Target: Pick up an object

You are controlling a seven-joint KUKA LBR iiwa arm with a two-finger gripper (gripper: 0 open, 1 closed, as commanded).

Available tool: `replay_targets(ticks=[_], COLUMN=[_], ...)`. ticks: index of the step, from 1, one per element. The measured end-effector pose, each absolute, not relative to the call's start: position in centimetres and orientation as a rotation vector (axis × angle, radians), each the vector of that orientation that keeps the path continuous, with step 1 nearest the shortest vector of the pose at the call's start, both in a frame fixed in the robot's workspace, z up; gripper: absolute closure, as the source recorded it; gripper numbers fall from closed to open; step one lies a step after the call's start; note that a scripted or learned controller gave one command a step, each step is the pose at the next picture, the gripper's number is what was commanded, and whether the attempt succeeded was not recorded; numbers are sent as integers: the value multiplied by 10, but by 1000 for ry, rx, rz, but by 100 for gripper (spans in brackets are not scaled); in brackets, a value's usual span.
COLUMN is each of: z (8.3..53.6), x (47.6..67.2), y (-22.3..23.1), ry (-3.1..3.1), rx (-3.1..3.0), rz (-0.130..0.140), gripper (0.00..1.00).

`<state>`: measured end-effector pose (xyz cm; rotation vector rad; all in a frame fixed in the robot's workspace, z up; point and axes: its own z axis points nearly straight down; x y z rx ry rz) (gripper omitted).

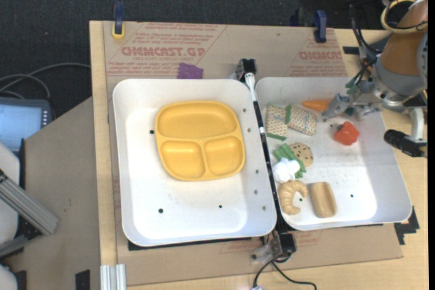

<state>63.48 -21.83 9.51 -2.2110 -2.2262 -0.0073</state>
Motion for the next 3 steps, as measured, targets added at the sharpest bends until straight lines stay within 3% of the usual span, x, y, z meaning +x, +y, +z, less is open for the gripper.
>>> replay_targets(ticks=[1, 2, 3], z=[85, 95, 195], x=[664, 662, 669], y=[-207, -208, -142], ry=[-2218, -2217, -2235], rx=[-2206, -2206, -2221], rz=[24, 29, -11], gripper=[0, 100, 100])
